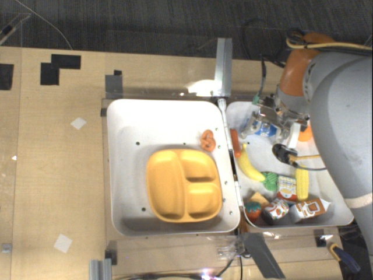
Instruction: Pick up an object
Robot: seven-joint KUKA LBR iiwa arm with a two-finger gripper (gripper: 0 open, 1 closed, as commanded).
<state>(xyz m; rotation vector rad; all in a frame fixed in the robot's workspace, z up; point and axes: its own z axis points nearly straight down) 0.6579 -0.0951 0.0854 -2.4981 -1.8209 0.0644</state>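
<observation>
Gripper [269, 120] down in the right bin's [338, 206] back half near the divider; finger state can't be told. Crowded there: banana [249, 165] just below it, corn cob [302, 182] at right, green piece [270, 181] between, small packs along the near wall. Left bin [119, 156] roomier: yellow divided tray [183, 184] centre-front, orange piece [207, 139] beside the right wall, open floor at back and left.

Two white bins [119, 174] are seen; one yellow tray [183, 184], one banana [249, 165], one corn cob [302, 182] are counted.
</observation>
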